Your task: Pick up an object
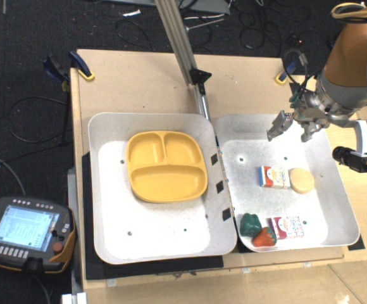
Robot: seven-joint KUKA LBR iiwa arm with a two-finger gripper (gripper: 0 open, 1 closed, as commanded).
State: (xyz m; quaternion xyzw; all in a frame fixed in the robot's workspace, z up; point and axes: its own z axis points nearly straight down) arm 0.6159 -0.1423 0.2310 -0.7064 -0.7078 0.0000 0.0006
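My gripper (pixel 293 130) hangs open over the far part of the right bin (pixel 247 132), with nothing between its fingers. Below it in that bin lie a small white and red carton (pixel 273 177) and a round tan biscuit-like piece (pixel 302 180) touching it. Near the bin's front edge sit a green object (pixel 250 223), a red object (pixel 265 237) and a second white and red carton (pixel 287 227). The gripper stands well apart from all of them.
The left bin (pixel 107 195) holds a yellow divided plate (pixel 166 166). A slanted metal pole (pixel 177 33) crosses the back of the bench and ends at the seam between the bins. A teach pendant (pixel 25 232) lies off the bench at the left.
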